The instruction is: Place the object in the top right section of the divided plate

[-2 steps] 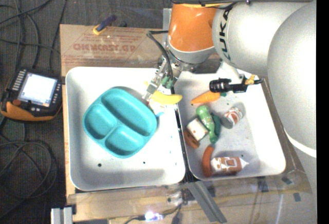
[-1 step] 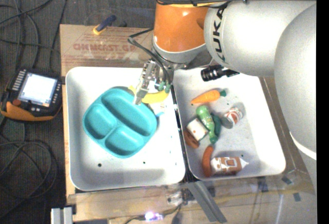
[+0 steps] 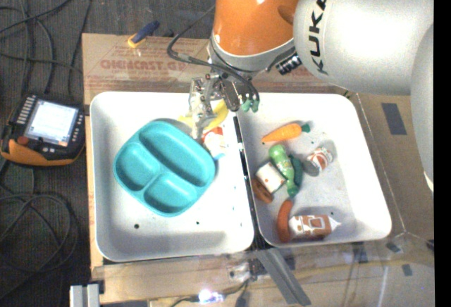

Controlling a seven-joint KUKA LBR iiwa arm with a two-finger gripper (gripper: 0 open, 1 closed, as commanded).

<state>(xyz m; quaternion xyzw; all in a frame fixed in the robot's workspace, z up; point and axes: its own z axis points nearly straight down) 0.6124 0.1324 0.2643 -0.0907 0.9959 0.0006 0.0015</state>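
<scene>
Tool (image 3: 206, 110) sits over the back right of the left bin (image 3: 113, 228), just past the top right corner of the teal divided plate (image 3: 165, 166). Fingers closed on a yellow banana (image 3: 218, 114), held w/ its lower end near a small red-and-white item (image 3: 213, 141) at the plate's edge. Right bin (image 3: 370, 179) holds a carrot (image 3: 284, 132), green pepper (image 3: 280, 158), sausage (image 3: 284, 218), a small can (image 3: 318, 160) & a bottle (image 3: 312, 226).

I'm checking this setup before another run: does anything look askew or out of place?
The divided plate sits rotated at a slant in the left bin, not square to its walls. The toy food in the right bin lies jumbled, some pieces touching. Nothing looks spilled or broken.
</scene>
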